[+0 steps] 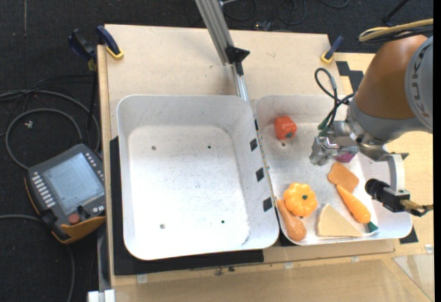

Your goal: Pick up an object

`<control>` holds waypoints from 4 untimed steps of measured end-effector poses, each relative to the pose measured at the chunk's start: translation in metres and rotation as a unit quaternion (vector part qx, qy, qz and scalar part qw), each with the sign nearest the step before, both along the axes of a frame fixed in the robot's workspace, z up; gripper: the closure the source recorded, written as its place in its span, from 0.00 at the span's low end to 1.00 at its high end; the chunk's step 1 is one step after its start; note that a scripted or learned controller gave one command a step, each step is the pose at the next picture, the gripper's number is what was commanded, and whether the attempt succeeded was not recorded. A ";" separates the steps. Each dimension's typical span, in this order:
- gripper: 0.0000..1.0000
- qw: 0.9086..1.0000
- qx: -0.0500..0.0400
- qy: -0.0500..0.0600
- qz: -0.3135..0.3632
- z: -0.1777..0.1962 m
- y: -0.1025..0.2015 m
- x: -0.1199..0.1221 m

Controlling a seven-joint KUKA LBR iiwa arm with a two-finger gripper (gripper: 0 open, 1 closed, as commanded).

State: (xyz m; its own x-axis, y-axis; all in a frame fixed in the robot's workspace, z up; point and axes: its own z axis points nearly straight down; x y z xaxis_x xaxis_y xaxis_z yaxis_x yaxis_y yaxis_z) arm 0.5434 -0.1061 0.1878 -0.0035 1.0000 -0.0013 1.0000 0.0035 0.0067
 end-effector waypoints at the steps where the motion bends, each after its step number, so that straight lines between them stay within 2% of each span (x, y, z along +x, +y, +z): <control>1: 1.00 1.000 0.000 -0.001 0.000 0.064 0.001 0.002; 2: 1.00 1.000 0.000 0.002 0.000 0.073 0.001 0.003; 4: 1.00 1.000 0.002 0.003 0.002 0.067 0.124 0.013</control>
State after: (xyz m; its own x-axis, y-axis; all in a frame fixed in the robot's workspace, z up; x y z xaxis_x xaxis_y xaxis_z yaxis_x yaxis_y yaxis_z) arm 0.5563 0.0180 0.2552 -0.0085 1.0000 0.0019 1.0000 0.0085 -0.0002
